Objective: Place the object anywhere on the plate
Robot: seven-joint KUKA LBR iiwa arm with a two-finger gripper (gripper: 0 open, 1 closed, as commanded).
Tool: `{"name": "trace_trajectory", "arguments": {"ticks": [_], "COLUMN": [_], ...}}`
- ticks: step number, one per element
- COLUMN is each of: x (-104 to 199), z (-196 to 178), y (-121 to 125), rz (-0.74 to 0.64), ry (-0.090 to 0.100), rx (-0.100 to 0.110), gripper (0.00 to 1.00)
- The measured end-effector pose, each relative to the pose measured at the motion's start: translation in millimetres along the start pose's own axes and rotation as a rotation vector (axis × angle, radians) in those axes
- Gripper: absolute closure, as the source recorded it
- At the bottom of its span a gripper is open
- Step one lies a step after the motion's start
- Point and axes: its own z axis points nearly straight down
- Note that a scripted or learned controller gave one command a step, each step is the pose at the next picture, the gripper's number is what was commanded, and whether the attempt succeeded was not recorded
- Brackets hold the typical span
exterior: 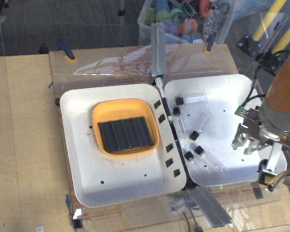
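An orange plate sat in the left bin, left of frame centre, with a dark ribbed rectangular object lying flat on it, inside the rim. The gripper hung over the right edge of the right bin, at the frame's right side; whether its fingers were wide or narrow could not be told. Several small clear tubes with black caps lay scattered in the right bin near the divider, well apart from the gripper.

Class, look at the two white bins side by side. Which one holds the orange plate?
The left bin holds the orange plate, which has a dark ridged object on it. The right bin holds small clear, black-capped items instead.
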Motion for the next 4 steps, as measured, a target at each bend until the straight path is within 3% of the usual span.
{"name": "trace_trajectory", "arguments": {"ticks": [1, 2, 3, 4], "x": [14.1, 9.0, 23.5, 56.5], "z": [8.9, 11.1, -14.1, 8.6], "y": [55.1, 111.1, 143.4, 188.9], "rz": [-0.080, -0.271, -0.456, -0.526], "ry": [-0.002, -0.003, -0.003, -0.003], "rx": [-0.003, -0.004, -0.007, -0.006], "gripper": [1.00, 1.00, 1.00, 1.00]}}
